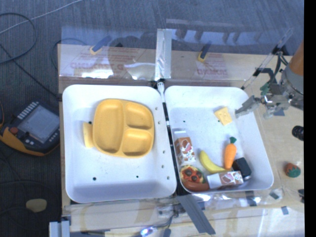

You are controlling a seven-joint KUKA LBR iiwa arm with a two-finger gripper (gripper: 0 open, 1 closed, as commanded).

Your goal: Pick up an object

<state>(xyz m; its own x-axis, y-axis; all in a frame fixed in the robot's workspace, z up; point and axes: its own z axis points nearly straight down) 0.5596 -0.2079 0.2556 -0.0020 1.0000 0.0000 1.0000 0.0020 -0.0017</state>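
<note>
Although the gripper (pixel 252 105) sits at the right bin's (pixel 197 95) upper right rim, I cannot tell its state. Nothing is visibly held. The nearest candidate, a yellow cheese block (pixel 223 116), lies just beside it, inward and slightly toward the bin's front, while the carrot (pixel 230 153) stands farther on, long axis upright.

The arm (pixel 298 68) above the end effector (pixel 269 100) is cut off by the right edge; far left of it, a pale yellow piece (pixel 87 135) lies half hidden under the yellow tray (pixel 123 127).
</note>
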